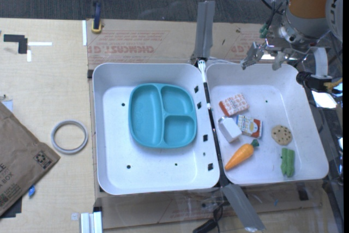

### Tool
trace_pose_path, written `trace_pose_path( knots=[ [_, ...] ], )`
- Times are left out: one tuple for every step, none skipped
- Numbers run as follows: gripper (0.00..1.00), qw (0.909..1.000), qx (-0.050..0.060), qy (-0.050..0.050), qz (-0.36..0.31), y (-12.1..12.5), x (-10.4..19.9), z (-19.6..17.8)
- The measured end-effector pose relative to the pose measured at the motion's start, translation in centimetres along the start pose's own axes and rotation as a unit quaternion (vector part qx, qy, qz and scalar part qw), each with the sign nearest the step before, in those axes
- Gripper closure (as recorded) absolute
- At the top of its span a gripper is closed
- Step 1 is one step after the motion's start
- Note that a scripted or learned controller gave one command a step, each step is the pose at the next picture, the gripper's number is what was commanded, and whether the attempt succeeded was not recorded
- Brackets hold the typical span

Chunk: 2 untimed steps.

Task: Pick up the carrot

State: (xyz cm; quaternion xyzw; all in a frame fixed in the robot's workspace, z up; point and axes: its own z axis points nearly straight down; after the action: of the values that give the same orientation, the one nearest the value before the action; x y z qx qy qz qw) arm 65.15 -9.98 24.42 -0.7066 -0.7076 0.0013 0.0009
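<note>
Meanwhile the carrot [241, 155] lies at six o'clock in the right bin [305, 112], well apart from the pincer [265, 57] spread wide and empty above its twelve o'clock rim.

Bright even overhead light, soft shadows, slight blur overall

Red print reading "CHEMCMI" upside down runs along the cardboard sheet [143, 41] at the tabletop's far edge; "BOX" marks the brown cardboard box [19, 158] at its left edge.
</note>
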Motion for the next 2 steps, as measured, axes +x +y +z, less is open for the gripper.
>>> trace_pose_path(
  knots=[
    [0.0,0.9999,0.001,0.0,-0.015,-8.2,9.2,5.1],
    [0.0,0.9968,0.0,0.0,-0.08,-17.4,7.1,5.4]
  ],
)
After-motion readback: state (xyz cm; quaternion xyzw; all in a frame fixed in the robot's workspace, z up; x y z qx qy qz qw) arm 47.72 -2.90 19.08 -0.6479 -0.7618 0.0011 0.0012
